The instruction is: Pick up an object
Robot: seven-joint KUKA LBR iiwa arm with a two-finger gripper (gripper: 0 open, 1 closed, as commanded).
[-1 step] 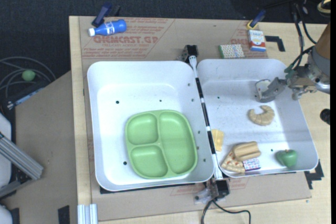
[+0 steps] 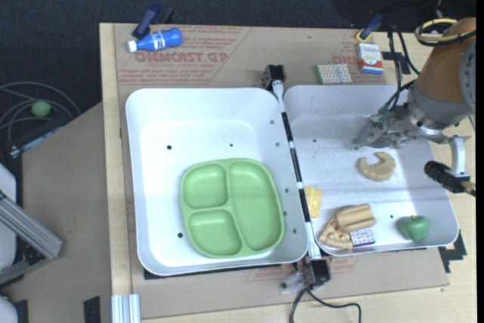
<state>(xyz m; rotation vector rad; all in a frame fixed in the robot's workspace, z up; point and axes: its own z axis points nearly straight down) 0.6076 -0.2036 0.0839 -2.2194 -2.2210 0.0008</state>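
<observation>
wooden bench (image 2: 197, 57), two white bins (image 2: 151, 163) side by side, blue bottle (image 2: 155, 40), small cards (image 2: 333, 73)

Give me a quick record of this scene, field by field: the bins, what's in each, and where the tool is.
left bin: holds a green divided plate
right bin: holds a croissant, a hot dog, a green pepper
yellow piece: at the divider, right bin side
tool: low over the right bin, just above-left of the croissant
tool contents: nothing visible
bench top edge: blue bottle, small boxes
</observation>
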